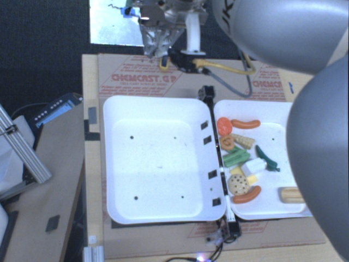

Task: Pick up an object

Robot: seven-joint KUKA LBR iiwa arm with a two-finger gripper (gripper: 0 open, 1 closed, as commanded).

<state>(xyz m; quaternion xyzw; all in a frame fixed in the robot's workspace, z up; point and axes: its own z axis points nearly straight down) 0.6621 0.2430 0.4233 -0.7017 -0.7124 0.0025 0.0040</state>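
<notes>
Grey arm (305, 48) looming closest, pincer (156, 48) above bins, grip state impossible to tell

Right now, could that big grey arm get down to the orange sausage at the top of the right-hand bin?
Probably yes. The orange sausage lies in the open, with nothing on top of it and bare floor behind it. The gripper hangs above the bench, beyond both bins.
</notes>
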